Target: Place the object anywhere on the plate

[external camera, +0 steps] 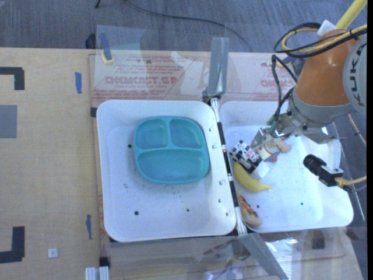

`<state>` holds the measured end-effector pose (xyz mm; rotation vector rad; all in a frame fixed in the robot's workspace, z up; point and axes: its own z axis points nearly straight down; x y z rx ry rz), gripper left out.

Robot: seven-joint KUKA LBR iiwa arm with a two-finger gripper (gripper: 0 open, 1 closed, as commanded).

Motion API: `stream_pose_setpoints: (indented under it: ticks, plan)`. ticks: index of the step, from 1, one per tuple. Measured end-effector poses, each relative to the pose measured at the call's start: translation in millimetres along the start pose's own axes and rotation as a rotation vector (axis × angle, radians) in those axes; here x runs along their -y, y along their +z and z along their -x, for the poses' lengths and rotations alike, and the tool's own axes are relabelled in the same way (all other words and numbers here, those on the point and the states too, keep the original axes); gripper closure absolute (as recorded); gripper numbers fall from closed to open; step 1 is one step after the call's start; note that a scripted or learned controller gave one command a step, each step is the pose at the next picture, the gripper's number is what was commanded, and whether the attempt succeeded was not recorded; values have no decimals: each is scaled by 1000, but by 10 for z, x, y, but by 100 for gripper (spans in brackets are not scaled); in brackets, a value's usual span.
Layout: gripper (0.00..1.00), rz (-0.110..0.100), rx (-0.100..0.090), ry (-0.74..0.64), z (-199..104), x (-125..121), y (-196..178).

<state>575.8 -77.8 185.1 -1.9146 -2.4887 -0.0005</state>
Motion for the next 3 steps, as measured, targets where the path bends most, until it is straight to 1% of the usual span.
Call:
stream_pose_setpoints:
  ticks: [1, 2, 3]
  plan:
    - [100, 2, 1, -610, -641, -153, -5]
    - [100, 7, 5, -940, -1402, -504, -259]
    - [0, 7, 5, -939, -1394, -503, -260]
